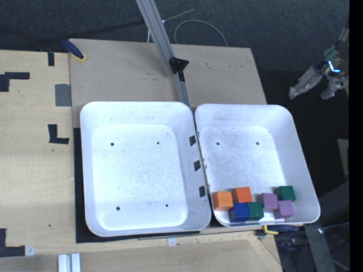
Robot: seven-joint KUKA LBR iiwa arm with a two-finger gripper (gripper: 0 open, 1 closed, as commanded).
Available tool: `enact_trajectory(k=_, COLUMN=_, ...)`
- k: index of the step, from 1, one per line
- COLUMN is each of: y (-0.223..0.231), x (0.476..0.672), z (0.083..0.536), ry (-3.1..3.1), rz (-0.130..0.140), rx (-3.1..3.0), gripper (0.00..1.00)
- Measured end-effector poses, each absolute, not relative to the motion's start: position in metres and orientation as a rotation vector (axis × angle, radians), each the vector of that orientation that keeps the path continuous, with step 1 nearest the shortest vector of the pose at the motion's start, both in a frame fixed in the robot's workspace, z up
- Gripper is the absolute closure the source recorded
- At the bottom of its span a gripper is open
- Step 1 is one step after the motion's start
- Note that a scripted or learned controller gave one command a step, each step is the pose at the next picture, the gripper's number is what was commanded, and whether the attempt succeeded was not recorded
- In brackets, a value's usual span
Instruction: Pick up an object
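Several small blocks lie clustered in the front right corner of the right bin: two orange blocks, a blue block, a green block, two purple blocks and a second green block. My gripper hangs beyond the bin's far right corner, over the dark floor, well apart from the blocks. Its two fingers are spread open with nothing between them.
The left bin sits side by side with the right one. A slanted metal pole rises behind the bins, with a thin cable loop beside it. A small blue and yellow tool lies at the bench's far left corner.
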State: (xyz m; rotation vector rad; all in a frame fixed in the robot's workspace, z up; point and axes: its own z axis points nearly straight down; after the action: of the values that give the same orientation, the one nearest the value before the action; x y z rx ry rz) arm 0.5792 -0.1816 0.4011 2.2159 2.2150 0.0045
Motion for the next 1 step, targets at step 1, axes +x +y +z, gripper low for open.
enact_trajectory(k=1, y=0.0037, x=0.6055, z=0.3397, ry=2.233, rz=-0.002, rx=2.214, gripper=0.00)
